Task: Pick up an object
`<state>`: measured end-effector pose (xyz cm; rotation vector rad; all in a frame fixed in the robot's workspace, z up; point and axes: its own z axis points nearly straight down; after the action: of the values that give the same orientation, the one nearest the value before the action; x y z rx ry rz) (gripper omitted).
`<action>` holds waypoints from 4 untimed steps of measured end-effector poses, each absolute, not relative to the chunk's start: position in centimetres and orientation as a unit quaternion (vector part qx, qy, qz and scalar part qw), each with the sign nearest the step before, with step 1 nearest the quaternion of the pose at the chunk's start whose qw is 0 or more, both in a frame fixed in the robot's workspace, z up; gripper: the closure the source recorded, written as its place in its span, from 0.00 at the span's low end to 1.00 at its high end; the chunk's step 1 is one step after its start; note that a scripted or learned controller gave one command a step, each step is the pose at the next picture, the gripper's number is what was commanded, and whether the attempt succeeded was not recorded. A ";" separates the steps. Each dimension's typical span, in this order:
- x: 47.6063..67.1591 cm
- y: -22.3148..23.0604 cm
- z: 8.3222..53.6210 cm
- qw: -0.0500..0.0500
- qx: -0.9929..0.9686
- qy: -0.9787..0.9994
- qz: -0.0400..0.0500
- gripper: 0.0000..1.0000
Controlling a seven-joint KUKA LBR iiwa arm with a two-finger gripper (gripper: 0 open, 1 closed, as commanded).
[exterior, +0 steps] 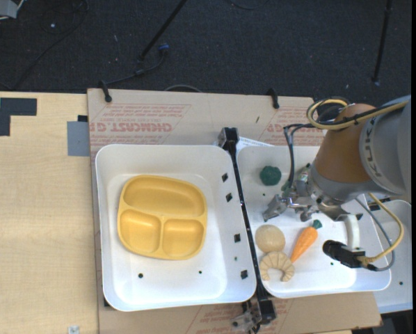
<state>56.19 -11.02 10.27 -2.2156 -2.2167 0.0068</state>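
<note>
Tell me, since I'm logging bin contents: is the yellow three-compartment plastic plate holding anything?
Empty. The yellow three-compartment plastic plate in the left white bin shows only bare yellow in all three compartments.

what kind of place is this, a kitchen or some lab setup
Most likely a robotics lab bench, not a kitchen: a robot arm with loose cables reaches over two white bins, the food such as the carrot and croissant looks like toys, and dark carpet lies beyond.

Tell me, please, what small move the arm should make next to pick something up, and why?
Probably a short move toward the near edge and down. The gripper hangs in the right bin over bare floor, with the round beige piece and the toy carrot lying just below it in the view, closer than the green ball.
</note>
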 end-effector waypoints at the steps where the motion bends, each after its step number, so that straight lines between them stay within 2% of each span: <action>1: 56.1 -11.0 8.7 0.002 -0.707 -0.707 0.002 0.00; 2: 56.2 -11.1 9.8 0.002 -0.708 -0.706 0.001 1.00; 3: 56.6 -12.2 14.9 -0.001 -0.709 -0.706 0.000 1.00; 4: 56.9 -11.2 20.0 -0.001 -0.706 -0.708 -0.001 1.00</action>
<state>56.91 -11.21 19.99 -2.2199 -2.2247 -0.0021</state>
